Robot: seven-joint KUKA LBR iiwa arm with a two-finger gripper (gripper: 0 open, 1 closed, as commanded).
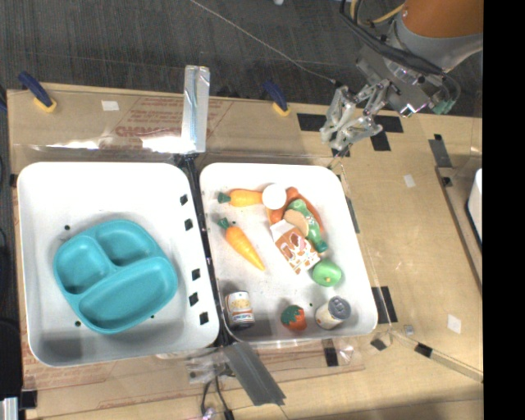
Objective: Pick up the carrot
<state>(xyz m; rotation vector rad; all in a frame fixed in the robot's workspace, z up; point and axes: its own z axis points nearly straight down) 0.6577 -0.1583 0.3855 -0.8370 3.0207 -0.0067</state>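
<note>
The gripper sits in the upper right of the frame, above the far right corner of the right bin, over the bare desk. Its metal parts blur into a pale tangle, so whether it is released or clenched cannot be told; nothing is seen held in it. The arm behind it is cut off by the top edge, showing a grey shell and part of the orange band, with dark cables looping beside it.

In the right bin lie 2 carrots. The nearer carrot is a smooth orange cone with a green top, lying aslant at centre left of the bin, tip toward the lower right. The second carrot lies near the bin's upper edge, its thick end touching a white round piece. Right of them is a crowded heap: a printed carton, a green apple, and other toy foods partly hidden under one another. Along the lower edge stand a small can, a red tomato-like piece and a grey-capped item, hard to identify.

The left bin holds a teal plastic plate with 3 compartments.
</note>
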